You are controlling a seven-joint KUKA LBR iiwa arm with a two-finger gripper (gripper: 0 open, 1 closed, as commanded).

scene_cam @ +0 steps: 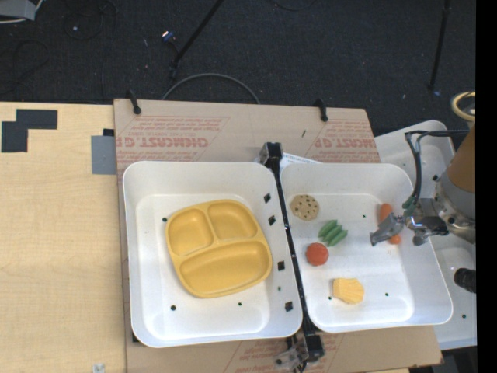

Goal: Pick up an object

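A yellow divided tray (218, 247) lies mid-floor in the left bin (147, 317). In the right bin (423, 305), near its right wall, the gripper (386, 232) hangs by an orange piece (386, 212); whether its fingers are parted, I cannot tell. Nothing looks lifted yet.

So the desk (54, 247) is light wood with a few dark patches near its far left edge. A cardboard sheet (233, 134) with red print lies flat on it — and two white bins sit side by side on that, left bin (147, 208) and right bin (419, 294), touching along the middle.
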